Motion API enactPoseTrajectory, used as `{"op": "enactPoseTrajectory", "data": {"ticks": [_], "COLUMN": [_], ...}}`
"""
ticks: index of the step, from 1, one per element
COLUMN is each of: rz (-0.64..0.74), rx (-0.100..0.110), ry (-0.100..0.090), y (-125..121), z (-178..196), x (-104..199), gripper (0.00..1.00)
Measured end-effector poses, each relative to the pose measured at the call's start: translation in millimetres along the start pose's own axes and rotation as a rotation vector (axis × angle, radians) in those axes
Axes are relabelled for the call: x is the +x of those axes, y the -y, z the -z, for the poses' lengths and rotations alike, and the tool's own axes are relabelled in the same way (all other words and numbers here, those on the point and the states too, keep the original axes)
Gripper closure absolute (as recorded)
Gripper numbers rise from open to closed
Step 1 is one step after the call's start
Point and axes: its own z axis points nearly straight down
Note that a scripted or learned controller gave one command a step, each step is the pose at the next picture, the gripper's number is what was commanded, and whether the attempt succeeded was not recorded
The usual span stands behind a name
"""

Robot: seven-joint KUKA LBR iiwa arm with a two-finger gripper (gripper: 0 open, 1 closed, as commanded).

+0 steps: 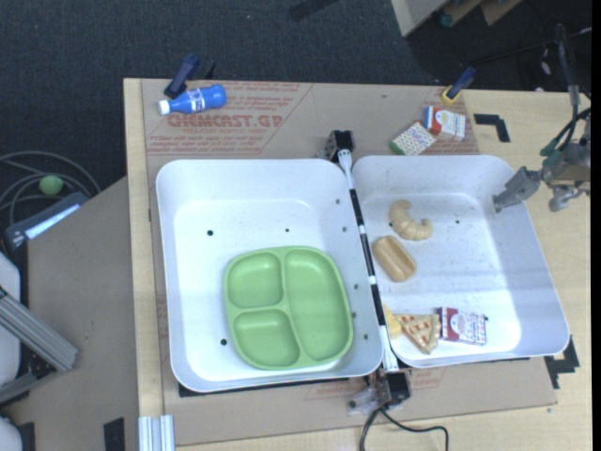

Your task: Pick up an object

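Pizza slice (418, 331) lay in right bin (526, 280) near croissant (410, 220). End effector (515, 189) hovered at rim, state untellable. Approach step; next, descend onto croissant.

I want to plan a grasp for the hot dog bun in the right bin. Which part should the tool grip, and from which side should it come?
Grip the hot dog bun across its narrow middle, coming straight down from above. It lies flat and long on the bin floor, apart from the croissant above it, so the fingers probably have room on both long sides. The bin's left wall stands close, so keep the approach vertical.
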Motion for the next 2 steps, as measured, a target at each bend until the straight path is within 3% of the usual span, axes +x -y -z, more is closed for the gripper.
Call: {"op": "enactPoseTrajectory", "data": {"ticks": [1,2], "rz": [0.001,0.001], "rx": [0.003,-0.004], "ry": [-0.002,-0.001], "y": [-11,-2], "z": [-112,-172], "x": [70,105], "gripper": [0.0,0.0]}}
